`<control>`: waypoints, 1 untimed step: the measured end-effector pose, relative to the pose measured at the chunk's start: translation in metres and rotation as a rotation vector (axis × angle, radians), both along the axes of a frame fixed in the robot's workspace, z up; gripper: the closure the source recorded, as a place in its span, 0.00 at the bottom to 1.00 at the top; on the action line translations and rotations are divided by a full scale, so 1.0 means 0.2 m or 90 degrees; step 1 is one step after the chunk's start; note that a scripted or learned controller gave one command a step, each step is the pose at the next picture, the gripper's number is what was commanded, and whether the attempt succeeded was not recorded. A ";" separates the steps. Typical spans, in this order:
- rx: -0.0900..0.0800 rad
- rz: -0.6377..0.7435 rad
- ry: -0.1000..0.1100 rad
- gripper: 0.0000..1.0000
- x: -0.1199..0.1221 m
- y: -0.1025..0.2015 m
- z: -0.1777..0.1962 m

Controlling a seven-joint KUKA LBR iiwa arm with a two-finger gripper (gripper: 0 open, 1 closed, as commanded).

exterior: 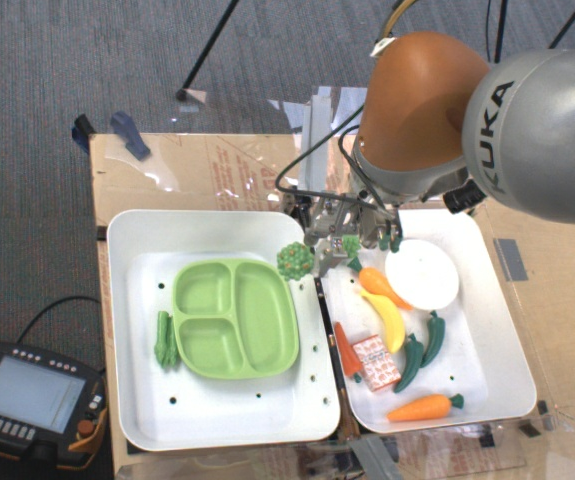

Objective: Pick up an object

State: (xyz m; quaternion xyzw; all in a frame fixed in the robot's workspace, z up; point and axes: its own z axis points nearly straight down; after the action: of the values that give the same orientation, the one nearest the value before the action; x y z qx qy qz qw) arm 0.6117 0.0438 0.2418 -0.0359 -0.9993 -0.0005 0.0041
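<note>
The claw (329,251) hung above the seam between the two bins, and whether it gripped anything could not be told. A green broccoli piece (294,260) sat just left of it, at the upper right corner of the green divided plate (235,320) in the left bin (137,258).

We're in a robotics lab. KUKA arm (487,118) over a cardboard-topped table (197,168), teach pendant (32,398) on grey carpet (87,38), cables trailing.
</note>
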 end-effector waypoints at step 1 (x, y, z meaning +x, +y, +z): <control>0.000 0.000 0.003 1.00 0.00 0.00 0.03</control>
State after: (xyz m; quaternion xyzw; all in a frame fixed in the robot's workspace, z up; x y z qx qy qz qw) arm 0.6127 0.0440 0.2471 -0.0356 -0.9993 -0.0003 0.0067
